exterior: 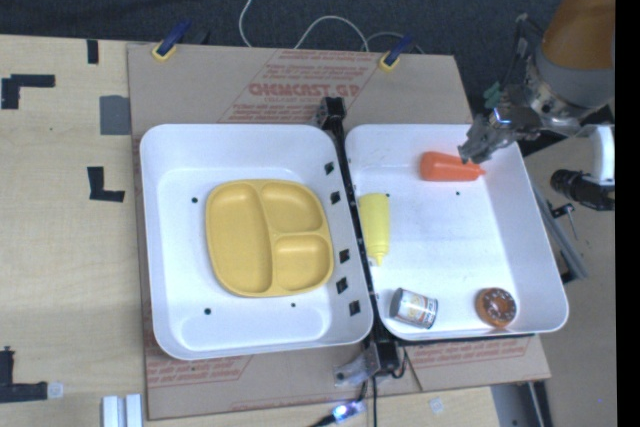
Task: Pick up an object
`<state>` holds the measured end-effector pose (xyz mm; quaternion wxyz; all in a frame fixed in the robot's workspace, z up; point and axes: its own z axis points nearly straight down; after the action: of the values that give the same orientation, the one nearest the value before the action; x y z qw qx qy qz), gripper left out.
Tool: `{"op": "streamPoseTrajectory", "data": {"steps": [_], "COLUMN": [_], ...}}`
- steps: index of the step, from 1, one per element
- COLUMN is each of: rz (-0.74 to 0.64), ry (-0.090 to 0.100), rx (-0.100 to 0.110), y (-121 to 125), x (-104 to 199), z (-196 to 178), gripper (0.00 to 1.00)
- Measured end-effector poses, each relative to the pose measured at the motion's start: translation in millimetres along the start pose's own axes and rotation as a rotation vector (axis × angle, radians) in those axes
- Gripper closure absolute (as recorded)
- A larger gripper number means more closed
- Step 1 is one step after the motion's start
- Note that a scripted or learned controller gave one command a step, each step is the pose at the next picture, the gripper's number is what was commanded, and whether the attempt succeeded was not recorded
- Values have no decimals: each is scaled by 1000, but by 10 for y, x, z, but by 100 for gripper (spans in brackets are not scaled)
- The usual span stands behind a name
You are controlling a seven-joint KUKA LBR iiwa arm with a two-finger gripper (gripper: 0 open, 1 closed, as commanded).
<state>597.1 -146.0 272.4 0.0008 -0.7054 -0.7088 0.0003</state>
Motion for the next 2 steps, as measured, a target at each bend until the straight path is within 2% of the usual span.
{"op": "streamPoseTrajectory", "data": {"steps": [2], "rz": [-2], "ry": [1], "rx": [0], "y": [115], "x": [1179], "z": [150], "gripper": [100]}}
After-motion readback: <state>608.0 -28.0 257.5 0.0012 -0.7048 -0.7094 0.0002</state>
